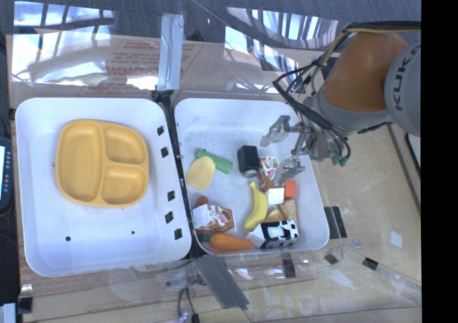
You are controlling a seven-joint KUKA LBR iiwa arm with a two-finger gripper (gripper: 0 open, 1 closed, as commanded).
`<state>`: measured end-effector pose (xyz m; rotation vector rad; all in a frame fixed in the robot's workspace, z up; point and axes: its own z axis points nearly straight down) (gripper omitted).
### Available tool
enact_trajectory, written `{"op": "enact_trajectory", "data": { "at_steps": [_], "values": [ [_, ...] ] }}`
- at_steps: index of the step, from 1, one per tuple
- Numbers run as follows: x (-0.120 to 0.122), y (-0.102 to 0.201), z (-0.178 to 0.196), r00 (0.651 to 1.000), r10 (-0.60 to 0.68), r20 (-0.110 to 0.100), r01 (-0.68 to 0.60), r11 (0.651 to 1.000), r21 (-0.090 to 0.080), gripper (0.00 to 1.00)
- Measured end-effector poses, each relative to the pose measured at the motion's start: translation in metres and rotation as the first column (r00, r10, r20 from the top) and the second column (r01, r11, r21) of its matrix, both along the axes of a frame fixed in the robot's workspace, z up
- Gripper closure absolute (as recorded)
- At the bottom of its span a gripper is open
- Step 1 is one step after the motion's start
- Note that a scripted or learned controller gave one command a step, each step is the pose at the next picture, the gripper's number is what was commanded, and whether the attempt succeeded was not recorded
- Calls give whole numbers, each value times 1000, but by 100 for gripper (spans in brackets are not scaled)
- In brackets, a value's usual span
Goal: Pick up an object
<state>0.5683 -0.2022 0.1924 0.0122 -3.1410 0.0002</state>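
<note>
My gripper (282, 147) hangs over the right side of the right bin (215, 117), fingers spread open with nothing between them. One fingertip (275, 129) is toward the back, the other (290, 166) sits just right of a small red-and-white packet (268, 169). A black block (248, 159) lies left of the packet. Toward the front lie a banana (256, 207), an orange-red block (289, 189), a black-and-white cow-patterned piece (280, 232), a carrot (230, 243) and a snack packet (213, 219). A pale yellow lemon-like piece (201, 172) and a green piece (219, 163) lie at the left.
The left bin (36, 235) holds a yellow divided plate (102, 162). A divider with black clips (170, 171) separates the bins. The arm's grey and orange body (361, 74) looms over the right bin's back right corner. The right bin's back left floor is bare white.
</note>
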Motion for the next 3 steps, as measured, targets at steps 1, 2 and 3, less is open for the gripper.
{"op": "enact_trajectory", "data": {
  "at_steps": [1,2,3],
  "values": [
    [10,4,-77,999,-49,24,49,999,-7,0],
    [-11,-5,-81,988,-149,49,149,989,-1,0],
    [-19,67,-78,999,-43,5,43,999,2,0]
  ]
}}
